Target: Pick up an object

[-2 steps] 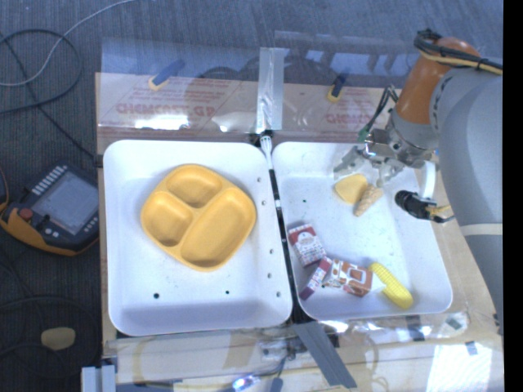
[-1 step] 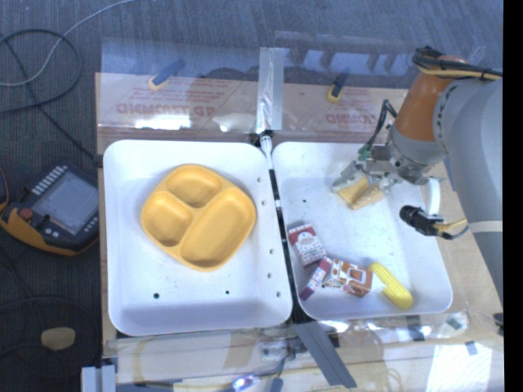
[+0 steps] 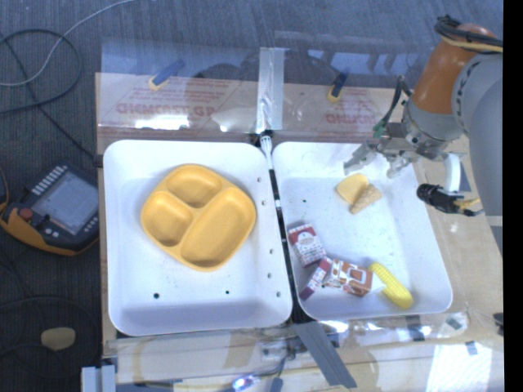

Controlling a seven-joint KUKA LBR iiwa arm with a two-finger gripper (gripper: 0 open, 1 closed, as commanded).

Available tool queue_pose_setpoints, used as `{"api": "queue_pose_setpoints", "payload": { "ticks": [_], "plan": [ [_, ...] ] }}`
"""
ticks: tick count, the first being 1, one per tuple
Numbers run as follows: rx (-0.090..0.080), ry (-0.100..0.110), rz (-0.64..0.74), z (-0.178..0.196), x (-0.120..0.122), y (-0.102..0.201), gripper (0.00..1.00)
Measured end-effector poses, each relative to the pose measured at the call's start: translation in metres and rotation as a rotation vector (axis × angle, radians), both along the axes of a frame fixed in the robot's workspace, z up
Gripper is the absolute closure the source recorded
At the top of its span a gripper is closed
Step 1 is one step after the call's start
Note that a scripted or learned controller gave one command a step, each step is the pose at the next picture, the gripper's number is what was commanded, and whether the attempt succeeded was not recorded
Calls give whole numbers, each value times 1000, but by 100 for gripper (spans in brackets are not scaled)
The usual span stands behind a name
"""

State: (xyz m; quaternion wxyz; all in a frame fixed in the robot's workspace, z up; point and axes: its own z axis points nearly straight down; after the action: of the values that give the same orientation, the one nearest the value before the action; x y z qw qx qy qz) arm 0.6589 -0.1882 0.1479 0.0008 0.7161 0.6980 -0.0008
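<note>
In the right bin (image 3: 425,243) lie a tan wedge of food (image 3: 358,193) near the back, a red-and-white carton (image 3: 304,243) by the left wall, two more small cartons (image 3: 341,277) at the front, and a yellow corn cob (image 3: 391,285) at the front right. My gripper (image 3: 377,163) hangs over the bin's back edge, just above and behind the wedge. It is open, its fingers (image 3: 355,161) spread apart with nothing between them.
The left bin (image 3: 131,292) holds a yellow divided plate (image 3: 198,216). A metal strip (image 3: 270,88) stands behind the wall between the bins. A teach pendant (image 3: 55,209) and cables lie on the floor to the left.
</note>
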Motion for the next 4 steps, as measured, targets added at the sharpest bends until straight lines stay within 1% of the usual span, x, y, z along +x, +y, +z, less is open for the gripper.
{"api": "queue_pose_setpoints", "payload": {
  "ticks": [1,2,3,4],
  "plan": [
    [-1,1,116,-54,-16,4,0],
    [-3,-1,118,-44,-15,5,100],
    [-3,0,118,-44,-15,5,0],
    [10,-18,112,-54,-37,-24,0]
  ]
}}
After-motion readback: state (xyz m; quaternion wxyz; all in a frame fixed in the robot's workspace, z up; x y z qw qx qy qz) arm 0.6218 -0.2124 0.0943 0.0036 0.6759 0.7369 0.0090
